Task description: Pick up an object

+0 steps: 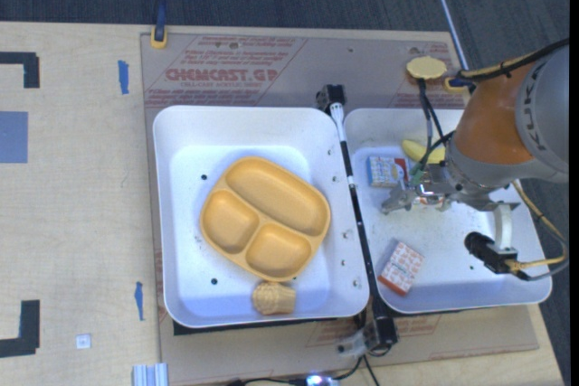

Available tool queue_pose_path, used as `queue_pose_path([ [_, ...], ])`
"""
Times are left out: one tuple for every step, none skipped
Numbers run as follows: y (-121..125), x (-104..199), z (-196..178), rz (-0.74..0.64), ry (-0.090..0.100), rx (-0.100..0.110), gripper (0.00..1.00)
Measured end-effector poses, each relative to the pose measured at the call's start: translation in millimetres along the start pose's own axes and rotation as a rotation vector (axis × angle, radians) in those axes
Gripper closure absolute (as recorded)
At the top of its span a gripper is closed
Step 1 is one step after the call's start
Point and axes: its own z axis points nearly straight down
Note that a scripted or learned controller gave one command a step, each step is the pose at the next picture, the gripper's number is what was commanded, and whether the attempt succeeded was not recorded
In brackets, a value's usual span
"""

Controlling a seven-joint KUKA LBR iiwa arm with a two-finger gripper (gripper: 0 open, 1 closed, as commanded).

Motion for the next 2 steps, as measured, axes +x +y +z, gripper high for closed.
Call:
queue_pose_path([
  [-11, 10, 4, 0.002, -0.002, -0.003, 0.0],
  [16, 16, 4, 0.0, -0.001, -0.004, 0.0],
])
